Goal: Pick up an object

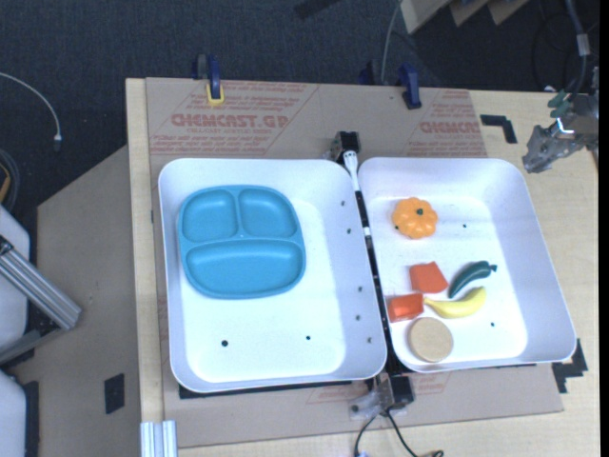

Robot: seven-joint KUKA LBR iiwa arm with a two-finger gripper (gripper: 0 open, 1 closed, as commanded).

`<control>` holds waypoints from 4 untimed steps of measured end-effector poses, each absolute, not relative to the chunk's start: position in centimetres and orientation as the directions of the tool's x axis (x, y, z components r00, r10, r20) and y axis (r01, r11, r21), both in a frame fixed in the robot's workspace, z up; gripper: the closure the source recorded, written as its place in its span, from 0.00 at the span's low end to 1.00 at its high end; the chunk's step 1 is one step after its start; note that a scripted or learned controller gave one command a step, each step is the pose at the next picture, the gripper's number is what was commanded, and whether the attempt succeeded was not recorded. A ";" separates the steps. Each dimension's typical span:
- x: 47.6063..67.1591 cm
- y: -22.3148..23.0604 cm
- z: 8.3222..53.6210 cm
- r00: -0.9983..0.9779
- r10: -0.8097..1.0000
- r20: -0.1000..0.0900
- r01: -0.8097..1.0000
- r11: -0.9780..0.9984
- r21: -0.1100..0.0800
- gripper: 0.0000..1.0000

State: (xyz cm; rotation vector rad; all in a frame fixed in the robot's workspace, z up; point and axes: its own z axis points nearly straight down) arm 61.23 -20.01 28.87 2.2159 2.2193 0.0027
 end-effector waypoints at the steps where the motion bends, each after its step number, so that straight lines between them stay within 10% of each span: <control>1: 61.2 -14.4 28.6 -0.004 1.000 0.001 1.000 0.004 -0.002 1.00; 4: 57.4 2.9 25.7 -0.006 1.000 0.002 1.000 0.006 -0.003 1.00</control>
